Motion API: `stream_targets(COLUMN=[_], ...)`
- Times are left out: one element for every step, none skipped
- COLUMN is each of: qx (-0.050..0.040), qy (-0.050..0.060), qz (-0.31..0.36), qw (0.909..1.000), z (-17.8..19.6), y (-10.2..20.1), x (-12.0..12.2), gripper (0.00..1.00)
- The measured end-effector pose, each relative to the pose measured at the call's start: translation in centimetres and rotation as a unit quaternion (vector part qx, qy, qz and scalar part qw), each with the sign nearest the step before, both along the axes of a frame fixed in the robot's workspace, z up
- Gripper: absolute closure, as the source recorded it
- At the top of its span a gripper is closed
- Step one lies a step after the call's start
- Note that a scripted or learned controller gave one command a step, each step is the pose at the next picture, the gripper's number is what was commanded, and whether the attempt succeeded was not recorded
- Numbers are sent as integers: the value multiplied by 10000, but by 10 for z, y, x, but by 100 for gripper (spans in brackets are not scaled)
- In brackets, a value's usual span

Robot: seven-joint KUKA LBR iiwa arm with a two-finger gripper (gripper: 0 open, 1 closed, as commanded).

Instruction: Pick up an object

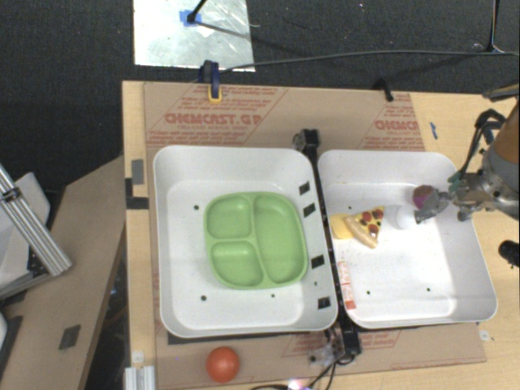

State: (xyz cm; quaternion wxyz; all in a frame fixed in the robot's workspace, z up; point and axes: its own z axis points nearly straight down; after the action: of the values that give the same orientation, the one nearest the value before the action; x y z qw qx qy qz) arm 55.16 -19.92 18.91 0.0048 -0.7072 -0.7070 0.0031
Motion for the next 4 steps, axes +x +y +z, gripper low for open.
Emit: stream_targets(qx=[-15, -9, -9, -17], qy=[-64, -48, -46, -78], qz=[18, 33, 13, 15], qw=[10000, 10000, 10000, 10000], z=[8, -47, -100, -86], y=[1, 9, 9, 9], x=[3, 10, 10, 12], gripper=[0, 0, 0, 100])
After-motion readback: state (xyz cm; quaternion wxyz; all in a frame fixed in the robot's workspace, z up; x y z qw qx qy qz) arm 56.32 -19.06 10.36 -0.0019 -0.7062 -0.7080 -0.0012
